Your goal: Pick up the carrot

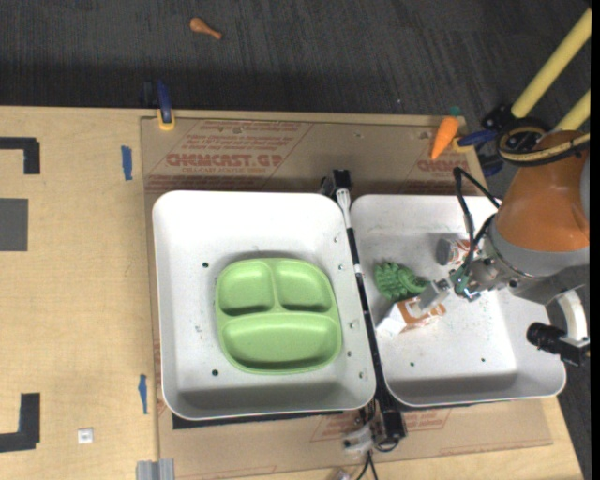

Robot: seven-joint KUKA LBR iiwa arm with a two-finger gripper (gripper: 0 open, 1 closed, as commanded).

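The arm point(544, 220) reached in from the right, its orange band above the right bin point(487, 370). The gripper point(433, 298) hung low over the middle of that bin, just right of a green leafy toy point(397, 278). Whether the gripper was wide or narrow could not be told, since its tip was small and blurred against the bin floor. Just beneath and beside it lay a small white and orange piece point(417, 316), too unclear to name, and I could not tell if the gripper touched it. A small grey thing point(443, 249) sat near the wrist.

The carrot point(444, 136) lay outside both bins, on the cardboard sheet point(225, 155) behind the right bin's back edge, well apart from the gripper. The left bin point(187, 225) held a green divided tray point(277, 313) with three compartments. A small orange thing point(203, 28) lay on the dark floor beyond the bench
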